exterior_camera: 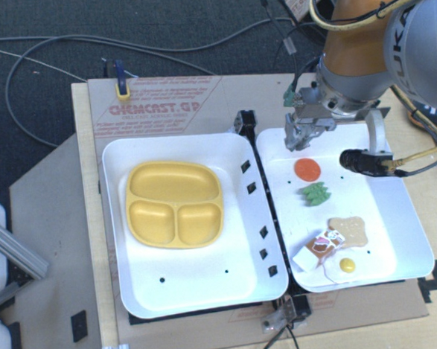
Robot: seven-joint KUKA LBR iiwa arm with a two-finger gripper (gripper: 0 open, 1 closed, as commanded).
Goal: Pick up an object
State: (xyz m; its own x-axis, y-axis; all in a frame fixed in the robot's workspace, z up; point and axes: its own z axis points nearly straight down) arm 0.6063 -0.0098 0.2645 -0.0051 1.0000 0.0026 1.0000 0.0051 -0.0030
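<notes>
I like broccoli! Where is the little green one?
The green broccoli piece lies in the right bin, just below the red slice and above the toast.

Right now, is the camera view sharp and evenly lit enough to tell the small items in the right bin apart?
Camera view: lighting even, shadows soft, white bins bright but not blown out; red disc and green piece distinct; the cluster near the fried egg is small and slightly soft; gripper somewhat blurred.

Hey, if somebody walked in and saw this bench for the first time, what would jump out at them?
Probably the yellow divided plate, alone in the left bin. Next, the grey and orange arm, its end effector hanging over the far end of the right bin, just above a red slice. Nearer lie a green piece, toast and a fried egg.
</notes>
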